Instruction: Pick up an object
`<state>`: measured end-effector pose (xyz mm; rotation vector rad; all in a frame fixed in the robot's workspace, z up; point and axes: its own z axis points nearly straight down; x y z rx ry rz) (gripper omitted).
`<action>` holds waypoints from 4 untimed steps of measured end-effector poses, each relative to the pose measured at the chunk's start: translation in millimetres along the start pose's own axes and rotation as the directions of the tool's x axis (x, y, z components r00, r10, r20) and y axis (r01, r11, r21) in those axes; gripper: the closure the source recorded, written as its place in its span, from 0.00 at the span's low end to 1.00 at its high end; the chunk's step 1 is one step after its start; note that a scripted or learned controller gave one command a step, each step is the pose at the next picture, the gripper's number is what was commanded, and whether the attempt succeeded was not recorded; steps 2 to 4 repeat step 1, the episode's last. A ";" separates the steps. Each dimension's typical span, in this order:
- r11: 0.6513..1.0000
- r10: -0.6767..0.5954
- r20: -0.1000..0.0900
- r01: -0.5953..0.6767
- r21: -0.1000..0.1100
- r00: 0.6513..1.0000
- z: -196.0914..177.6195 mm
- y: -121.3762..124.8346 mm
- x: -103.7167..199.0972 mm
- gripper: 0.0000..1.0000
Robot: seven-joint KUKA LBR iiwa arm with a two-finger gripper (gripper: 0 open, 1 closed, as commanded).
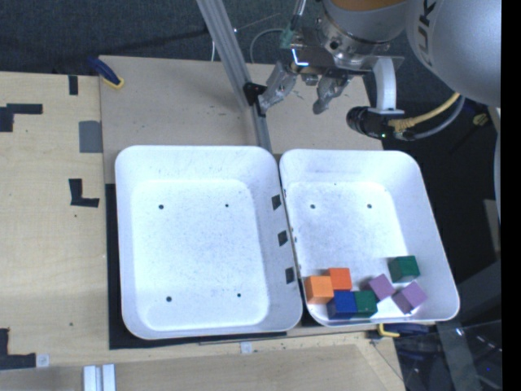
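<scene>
Light: even and bright, falling from overhead.
Shadows: soft, lying thin under the rims of the white bins [199,157].
Glare: bin floors are reading near-white, detail washing out slightly.
Focus: mostly sharp; the arm [456,15] at top right is looking slightly soft.

blocks [363,291] in right bin [423,187]

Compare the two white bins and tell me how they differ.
The right bin holds a cluster of small coloured blocks at its near edge; the left bin shows just bare speckled floor. The left bin sits square to the view; the right bin is turned slightly. Both are shallow, white and touch along their shared edge.
</scene>
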<state>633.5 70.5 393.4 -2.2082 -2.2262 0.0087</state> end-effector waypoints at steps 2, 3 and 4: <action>1.000 0.009 0.003 -0.009 -0.002 1.000 36.2 -27.2 -11.3 0.00; 1.000 0.009 0.003 -0.009 -0.002 1.000 36.2 -27.2 -11.3 0.00; 1.000 0.009 0.003 -0.009 -0.002 1.000 36.2 -27.2 -11.3 0.00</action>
